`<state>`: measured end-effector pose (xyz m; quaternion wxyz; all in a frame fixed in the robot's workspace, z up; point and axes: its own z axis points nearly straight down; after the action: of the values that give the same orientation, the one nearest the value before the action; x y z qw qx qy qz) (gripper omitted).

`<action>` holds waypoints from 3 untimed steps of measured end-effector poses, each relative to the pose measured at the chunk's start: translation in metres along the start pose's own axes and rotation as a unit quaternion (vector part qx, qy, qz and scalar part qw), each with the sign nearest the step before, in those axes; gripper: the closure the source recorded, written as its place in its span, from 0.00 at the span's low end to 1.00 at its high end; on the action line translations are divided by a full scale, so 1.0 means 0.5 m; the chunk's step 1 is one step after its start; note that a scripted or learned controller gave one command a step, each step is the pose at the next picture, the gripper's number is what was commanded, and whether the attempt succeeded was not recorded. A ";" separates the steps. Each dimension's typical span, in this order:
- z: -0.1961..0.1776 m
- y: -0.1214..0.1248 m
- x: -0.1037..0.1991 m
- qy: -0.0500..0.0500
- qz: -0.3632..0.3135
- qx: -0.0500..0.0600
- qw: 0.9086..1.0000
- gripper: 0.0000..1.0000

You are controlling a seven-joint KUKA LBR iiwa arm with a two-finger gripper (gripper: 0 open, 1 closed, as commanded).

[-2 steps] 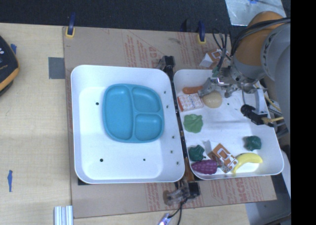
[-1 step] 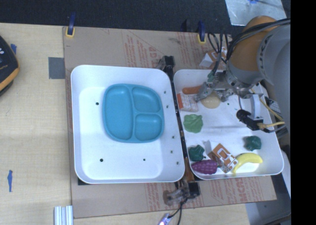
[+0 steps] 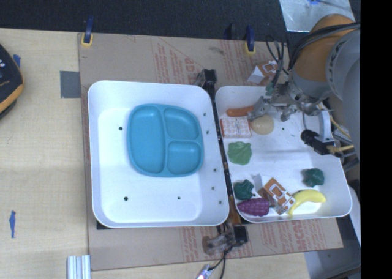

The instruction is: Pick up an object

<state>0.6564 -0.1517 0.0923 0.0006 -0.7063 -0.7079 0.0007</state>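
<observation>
The right bin (image 3: 288, 149) holds several small items. An orange carrot-like piece (image 3: 240, 111) lies at its far left, with a pink and white wafer block (image 3: 235, 127) and a beige round piece (image 3: 262, 125) just in front of it. My gripper (image 3: 268, 105) hangs low over the bin's far part, right above the beige piece and beside the orange piece's right end. Nothing can be seen held in it. Nearer the front lie a light green leaf (image 3: 239, 152), a dark green piece (image 3: 243, 189), purple grapes (image 3: 253, 207), a snack packet (image 3: 277, 193), a banana (image 3: 307, 199) and a dark green lump (image 3: 314, 177).
The left bin (image 3: 110, 204) holds a blue divided plate (image 3: 165, 139). The arm's grey body (image 3: 337, 70) and a black cable fitting (image 3: 315, 142) overhang the right bin's far right side. Bare white floor shows in the right bin's middle.
</observation>
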 end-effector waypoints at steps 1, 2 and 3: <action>0.001 0.000 0.076 0.000 -0.002 0.001 1.000 0.00; 0.001 -0.001 0.101 0.000 -0.002 0.002 1.000 0.00; 0.001 -0.002 0.116 -0.001 -0.002 0.004 1.000 0.00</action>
<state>0.6554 -0.0936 0.0916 0.0027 -0.7045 -0.7097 0.0036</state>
